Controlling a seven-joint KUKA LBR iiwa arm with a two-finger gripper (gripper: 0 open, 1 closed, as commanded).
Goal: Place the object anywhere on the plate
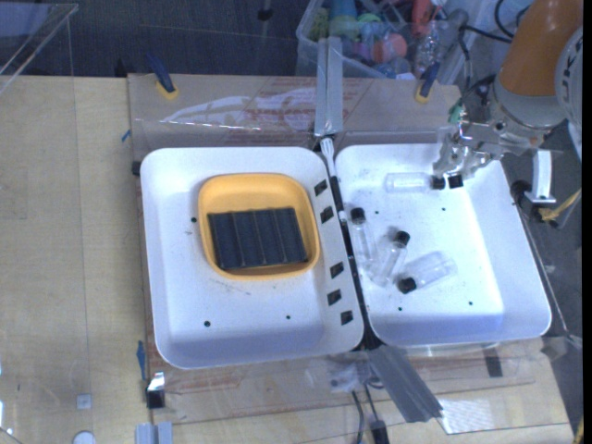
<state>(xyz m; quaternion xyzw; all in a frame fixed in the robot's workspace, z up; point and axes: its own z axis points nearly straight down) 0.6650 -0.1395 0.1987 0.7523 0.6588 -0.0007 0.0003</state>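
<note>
A yellow plate [211, 195] lies in the left bin [176, 285], and a dark ribbed slab [257, 237] rests on it. Several clear vials with black caps lie in the right bin [490, 276]: one [405, 183] near the far wall, one [359, 234] by the divider, and two [390, 252] [427, 270] near the middle. My gripper [450, 174] hangs over the far right part of the right bin, its tip right by the black cap of the far vial. Whether it touches that vial I cannot tell.
A row of black clips [333, 243] runs along the divider between the bins. Behind the bench stands a clear box [388, 17] of colourful items. The arm's orange band [550, 35] is at the upper right.
</note>
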